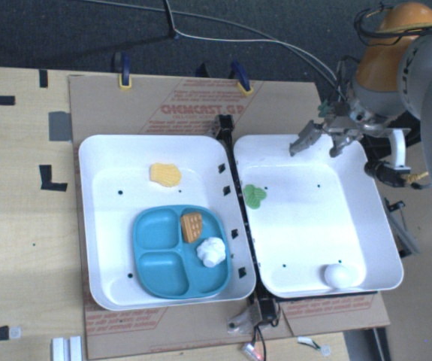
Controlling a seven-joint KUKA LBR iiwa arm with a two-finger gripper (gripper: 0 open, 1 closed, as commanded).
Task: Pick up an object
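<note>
From my feed: bench (20, 224) is tan, with a cardboard sheet (193, 107) laid on it under both bins, held at the far edge by two clamps (125, 72).

Arm (396, 43) comes in from the far right, orange band up top, wrist hanging over the far right corner of the right bin (366, 224). Gripper (319, 143) sits above that bin's far rim, fingers (303, 140) spread apart, nothing between them.

Left bin (99, 194) holds a blue divided plate (155, 265) in its near half. The plate has three compartments. A tan waffle-like piece (191, 226) lies in the small far right compartment. A white lumpy object (211, 252) sits just near of it, on the plate's right side, straddling the divider as far as I can tell. A yellow object (166, 174) lies on the bin floor, beyond the plate, apart from it.

Right bin has two things: a green object (255, 196) by its left wall, about mid-depth, and a white ball (340, 274) at the near right corner, close to the near wall. Both are well apart from the gripper; the green one is the closer of the two.

Cable (223, 34) runs across the dark floor beyond the bench towards the arm.
</note>
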